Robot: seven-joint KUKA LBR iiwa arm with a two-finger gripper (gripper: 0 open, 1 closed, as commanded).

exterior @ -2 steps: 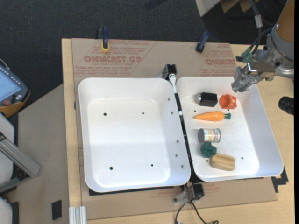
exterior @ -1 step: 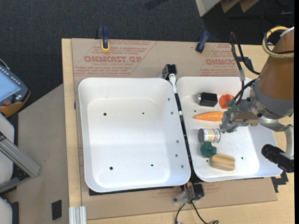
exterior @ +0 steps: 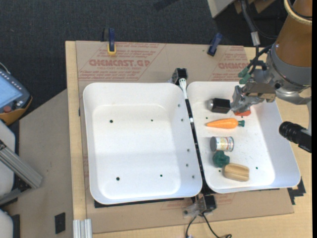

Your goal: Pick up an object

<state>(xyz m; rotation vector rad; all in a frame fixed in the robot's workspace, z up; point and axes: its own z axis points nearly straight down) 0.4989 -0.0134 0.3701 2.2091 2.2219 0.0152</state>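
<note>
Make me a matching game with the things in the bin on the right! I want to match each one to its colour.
Things:
1. carrot
2. cylinder near the gripper
3. block nearest the front rim
4. little jar

Colours:
A. tan wood
B. silver with a yellowish band
C. orange with a green tip
D. black

Right pairs: 1-C, 2-D, 3-A, 4-B

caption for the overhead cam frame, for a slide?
KUKA gripper poised over the right bin beside a black cylinder, above a toy carrot.
</note>
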